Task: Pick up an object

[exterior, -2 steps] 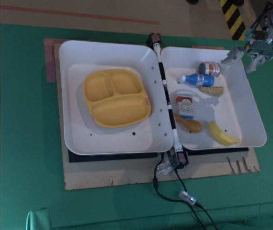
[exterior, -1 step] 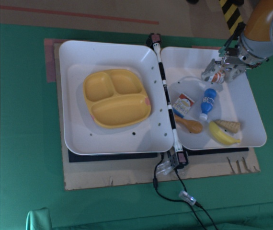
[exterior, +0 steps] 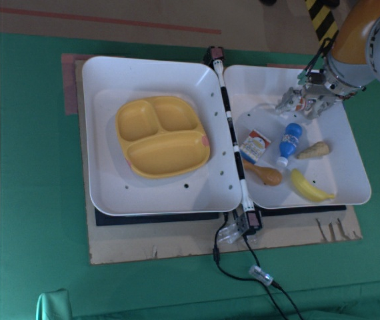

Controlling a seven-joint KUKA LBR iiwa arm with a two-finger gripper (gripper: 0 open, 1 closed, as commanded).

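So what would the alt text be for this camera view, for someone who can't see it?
A robot arm's gripper hovers over the right bin, above a small blue and white bottle, a banana, a little carton, a drumstick and a pale wedge. The left bin holds a yellow divided plate.

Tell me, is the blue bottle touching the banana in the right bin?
Apart. The camera view shows bare white bin floor between the blue bottle and the banana, which lies nearer the bin's front edge.
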